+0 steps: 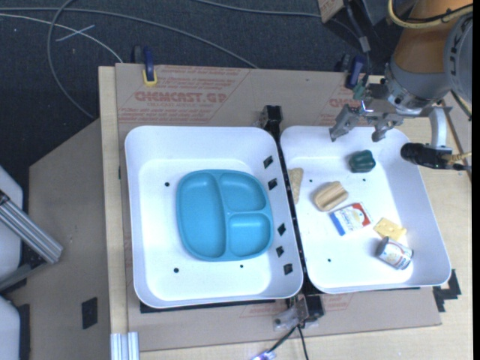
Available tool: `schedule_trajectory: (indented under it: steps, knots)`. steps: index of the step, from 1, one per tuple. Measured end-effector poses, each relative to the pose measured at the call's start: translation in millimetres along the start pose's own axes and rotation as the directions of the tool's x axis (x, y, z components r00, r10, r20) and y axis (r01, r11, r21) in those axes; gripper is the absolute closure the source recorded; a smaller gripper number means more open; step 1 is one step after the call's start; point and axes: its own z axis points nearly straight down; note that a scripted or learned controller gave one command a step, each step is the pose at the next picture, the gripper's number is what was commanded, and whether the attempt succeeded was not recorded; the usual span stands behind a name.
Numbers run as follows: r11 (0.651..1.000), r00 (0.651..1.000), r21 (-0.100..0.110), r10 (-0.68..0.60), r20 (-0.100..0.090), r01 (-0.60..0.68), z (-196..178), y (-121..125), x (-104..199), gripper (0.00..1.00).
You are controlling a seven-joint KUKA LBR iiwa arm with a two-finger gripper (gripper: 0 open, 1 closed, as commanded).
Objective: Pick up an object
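Basically nothing's picked up yet: the hand (360,128) hangs spread and w/o anything in it over the right bin's (431,265) far edge, just beside the dark green object (362,160), w/ grab & lift left.

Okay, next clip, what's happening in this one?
A robot arm reaches in from the right, its gripper open above the far edge of the right bin, holding nothing. That bin holds loose items: a dark green object nearest the gripper, a tan bread-like piece, a red, white and blue packet, a yellow piece and a small can. The left bin holds a blue divided plate. Nothing picked yet.
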Motion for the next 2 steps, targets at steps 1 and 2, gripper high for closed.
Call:
schedule_trajectory:
  steps: [1, 2]
  knots:
    - [1.000, 1.000, 0.005, -0.001, 0.000, 0.001, 42, 1, 2, 0.00]
    - [1.000, 1.000, 0.006, -0.001, -0.001, 0.001, 96, 6, 12, 0.00]
